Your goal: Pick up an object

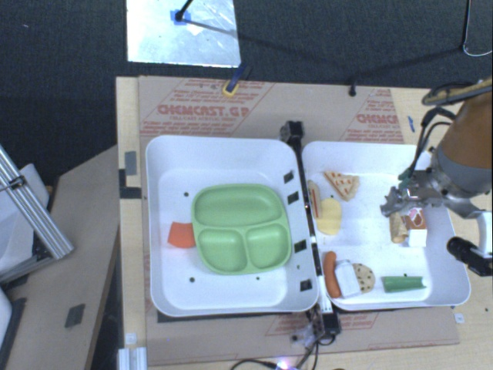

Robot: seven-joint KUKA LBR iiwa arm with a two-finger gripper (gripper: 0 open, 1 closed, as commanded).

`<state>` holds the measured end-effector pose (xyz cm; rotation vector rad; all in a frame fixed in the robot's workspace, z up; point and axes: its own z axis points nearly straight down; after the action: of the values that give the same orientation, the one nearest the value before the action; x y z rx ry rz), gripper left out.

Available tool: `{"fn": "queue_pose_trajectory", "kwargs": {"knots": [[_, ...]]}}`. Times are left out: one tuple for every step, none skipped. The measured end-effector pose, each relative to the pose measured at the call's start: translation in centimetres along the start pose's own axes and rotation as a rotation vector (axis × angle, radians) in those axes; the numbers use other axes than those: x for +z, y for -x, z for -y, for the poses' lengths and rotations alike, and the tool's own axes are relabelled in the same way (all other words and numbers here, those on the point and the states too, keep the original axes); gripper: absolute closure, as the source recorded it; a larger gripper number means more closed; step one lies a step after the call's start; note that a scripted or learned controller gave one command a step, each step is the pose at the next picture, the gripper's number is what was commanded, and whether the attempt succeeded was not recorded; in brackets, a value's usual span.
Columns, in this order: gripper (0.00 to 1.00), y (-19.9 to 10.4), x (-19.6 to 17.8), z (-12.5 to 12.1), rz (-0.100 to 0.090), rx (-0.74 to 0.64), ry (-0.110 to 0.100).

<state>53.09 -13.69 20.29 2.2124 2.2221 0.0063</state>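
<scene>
Left bin (166, 206): green divided tray (239, 228), orange piece (181, 235) beside it. Right bin (454, 284): pizza slice (342, 183), yellow item (330, 216), sausage (331, 274), cookie (362, 277), green stick (403, 283). Gripper (400, 205) low above a brown-and-white item (408, 228); finger state cannot be told.

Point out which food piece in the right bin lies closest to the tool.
The brown-and-white piece by the right wall, directly under the tool; the pizza slice and green piece lie farther off.

Dark carpet floor (62, 68); shiny metal sheet (183, 21); wooden bench (77, 230).
</scene>
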Motion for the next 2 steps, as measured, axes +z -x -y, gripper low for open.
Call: {"fn": "queue_pose_trajectory", "kwargs": {"knots": [[1.00,0.0,-2.3,-0.2,0.000,0.000,-0.003],[1.00,-4.8,-3.2,1.3,-0.003,-0.005,-0.006]]}}
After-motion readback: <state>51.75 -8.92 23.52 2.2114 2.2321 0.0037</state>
